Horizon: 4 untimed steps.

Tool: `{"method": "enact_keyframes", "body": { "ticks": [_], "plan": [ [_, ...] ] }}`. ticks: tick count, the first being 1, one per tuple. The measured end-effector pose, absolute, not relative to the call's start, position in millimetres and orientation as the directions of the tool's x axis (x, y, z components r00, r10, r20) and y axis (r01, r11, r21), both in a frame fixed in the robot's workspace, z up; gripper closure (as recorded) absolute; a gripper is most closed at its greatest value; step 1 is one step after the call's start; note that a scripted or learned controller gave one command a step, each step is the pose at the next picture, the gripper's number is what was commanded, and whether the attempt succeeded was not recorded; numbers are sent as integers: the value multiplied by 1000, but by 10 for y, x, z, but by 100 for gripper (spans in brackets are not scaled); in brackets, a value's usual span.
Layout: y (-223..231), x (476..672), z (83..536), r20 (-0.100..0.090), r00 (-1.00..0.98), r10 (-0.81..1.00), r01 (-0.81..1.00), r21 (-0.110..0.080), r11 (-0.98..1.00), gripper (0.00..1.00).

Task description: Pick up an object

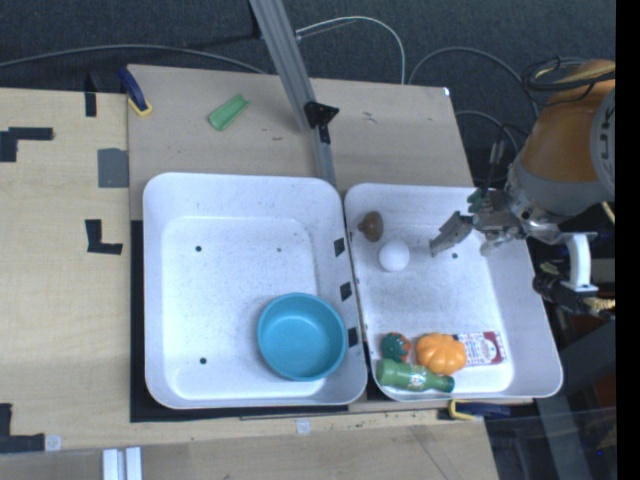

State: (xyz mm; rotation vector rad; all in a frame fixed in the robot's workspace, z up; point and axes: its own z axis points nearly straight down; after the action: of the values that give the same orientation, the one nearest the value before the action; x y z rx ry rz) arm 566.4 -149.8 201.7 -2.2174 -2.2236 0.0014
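Observation:
The right bin (520, 318) holds several objects. A white ball (394, 257) and a brown rounded object (371, 225) lie near its upper left. An orange toy fruit (440, 352), a green toy (410, 376), a small green and red piece (395, 346) and a red and white packet (486, 348) are bunched at the front edge. My gripper (468, 239) hangs over the bin's upper right, a short way right of the white ball. It is open, and nothing sits between its fingers.
A blue bowl (300, 335) sits in the front right corner of the left bin (200, 268). A grey pole (290, 58) slants down to the gap between the bins. A green block (228, 112) lies on the bench behind the left bin.

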Motion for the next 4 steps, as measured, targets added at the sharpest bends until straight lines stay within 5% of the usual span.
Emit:
{"method": "enact_keyframes", "body": {
  "ticks": [1,3,4],
  "plan": [
    [-1499,5664,2018,0,-2,1000,1000,-1,2,0],
    [-1500,5668,870,-2,-2,1000,1000,0,2,0],
    [-1493,5670,988,0,-3,1000,1000,-1,3,100]
  ]
}}
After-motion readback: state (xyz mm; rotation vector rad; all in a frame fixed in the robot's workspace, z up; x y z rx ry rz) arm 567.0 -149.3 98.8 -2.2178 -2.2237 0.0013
